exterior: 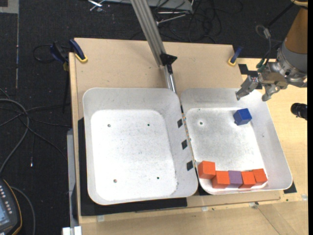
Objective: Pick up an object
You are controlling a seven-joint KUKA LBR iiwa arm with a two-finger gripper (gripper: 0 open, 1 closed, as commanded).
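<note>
Two spread, empty fingers (255, 90) just above-right of blue cube (242, 116), apart.

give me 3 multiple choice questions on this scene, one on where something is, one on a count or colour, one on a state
1. Where is the blue cube?
A. in the left bin
B. in the right bin, far part
C. on the bench outside the bins

2. How many blocks sit in the row along the right bin's near edge?
A. two
B. three
C. five

3. What is the hand doing?
A. hanging open above the right bin's far edge, holding nothing
C. resting in the left bin
B. shut on the blue cube

Answers:
1 B, the blue cube lies alone in the far part of the right bin, apart from the row.
2 C, four orange blocks and one purple block line that edge.
3 A, its fingers are spread with nothing between them, and the cube lies lower in the picture, apart from them.
</note>
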